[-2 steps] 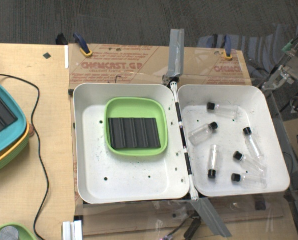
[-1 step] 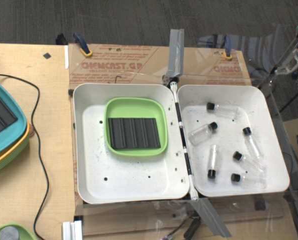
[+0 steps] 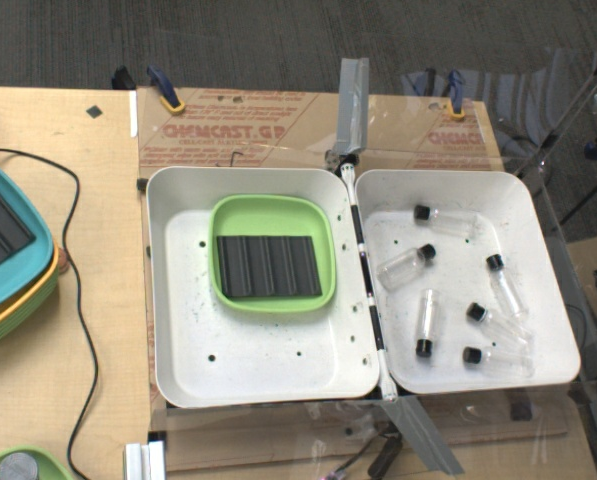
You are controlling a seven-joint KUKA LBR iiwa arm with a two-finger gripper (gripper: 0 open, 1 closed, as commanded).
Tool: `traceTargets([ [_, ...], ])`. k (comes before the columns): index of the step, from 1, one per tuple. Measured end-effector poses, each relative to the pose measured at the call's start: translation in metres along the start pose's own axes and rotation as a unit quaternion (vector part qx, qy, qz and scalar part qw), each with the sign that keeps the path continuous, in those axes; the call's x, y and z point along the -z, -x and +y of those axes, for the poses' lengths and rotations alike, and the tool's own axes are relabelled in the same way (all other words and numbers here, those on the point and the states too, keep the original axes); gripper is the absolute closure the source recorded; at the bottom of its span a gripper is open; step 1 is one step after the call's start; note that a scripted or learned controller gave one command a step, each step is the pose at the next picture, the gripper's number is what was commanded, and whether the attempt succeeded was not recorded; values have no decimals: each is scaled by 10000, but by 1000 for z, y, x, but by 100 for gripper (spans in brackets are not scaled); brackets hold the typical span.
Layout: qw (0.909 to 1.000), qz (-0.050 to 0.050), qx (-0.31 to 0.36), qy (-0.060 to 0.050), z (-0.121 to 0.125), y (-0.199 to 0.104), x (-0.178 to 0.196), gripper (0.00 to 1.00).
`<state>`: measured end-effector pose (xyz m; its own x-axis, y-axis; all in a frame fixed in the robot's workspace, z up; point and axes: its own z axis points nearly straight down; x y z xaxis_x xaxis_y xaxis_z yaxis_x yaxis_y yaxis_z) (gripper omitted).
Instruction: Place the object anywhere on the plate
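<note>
A green square plate (image 3: pixel 271 218) sits in the left white bin (image 3: pixel 178 348), toward its far side. A dark ribbed rectangular insert (image 3: pixel 269 266) lies on the plate. In the right white bin (image 3: pixel 538 268) lie several clear plastic vials with black caps, scattered flat: one at the far side (image 3: pixel 440 218), one near the middle left (image 3: pixel 406 264), one lower down (image 3: pixel 425 322), and others toward the right (image 3: pixel 502 284).
A grey upright post (image 3: pixel 352 113) stands behind the seam between the bins. Brown cardboard (image 3: pixel 238 123) lies under the bins, held by clamps. Teal and yellow stacked trays (image 3: pixel 13 258) sit at the far left, with a black cable (image 3: pixel 78 298) running down the wooden bench.
</note>
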<state>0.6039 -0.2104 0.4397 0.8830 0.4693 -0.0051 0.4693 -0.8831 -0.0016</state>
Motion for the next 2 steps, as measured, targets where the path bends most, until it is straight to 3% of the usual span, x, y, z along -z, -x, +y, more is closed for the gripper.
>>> traceTargets([
  [1, 9964, -1, -843, -6, 33, -37, 0, 0],
  [2, 9901, -12, -1405, -13, 32, -38, -2, 0],
])
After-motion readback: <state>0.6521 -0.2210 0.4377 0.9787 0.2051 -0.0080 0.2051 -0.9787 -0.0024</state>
